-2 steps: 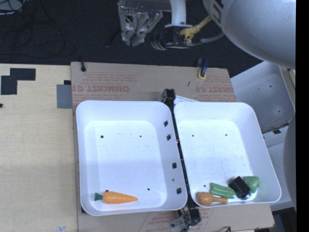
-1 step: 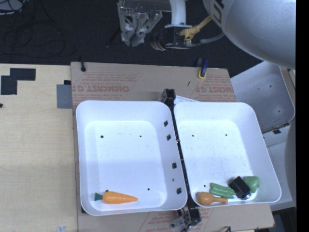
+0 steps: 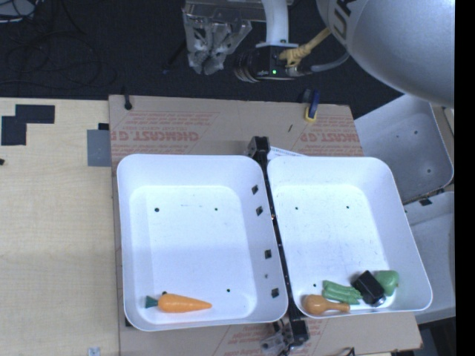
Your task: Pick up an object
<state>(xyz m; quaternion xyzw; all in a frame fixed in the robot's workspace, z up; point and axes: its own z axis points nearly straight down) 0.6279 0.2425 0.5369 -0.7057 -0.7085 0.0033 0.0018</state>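
The grey arm [image 3: 393, 28] hangs above the tabletop's far edge; whether its hand [image 3: 215, 47] is wide or narrow I cannot tell. Left bin [image 3: 133, 199]: an orange carrot [image 3: 182, 303], near edge. Right bin's [image 3: 401, 199] near corner: green pieces [image 3: 341, 292], a black block [image 3: 368, 287], a tan pear-shaped toy [image 3: 324, 305].

Grey arm at upper right, pincer [image 3: 215, 47] raised, hanging downward

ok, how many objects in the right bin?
4, clustered at its near edge: tan pear-shaped toy, green bean-like pod, black block, green rounded piece. The block may hide something beneath.
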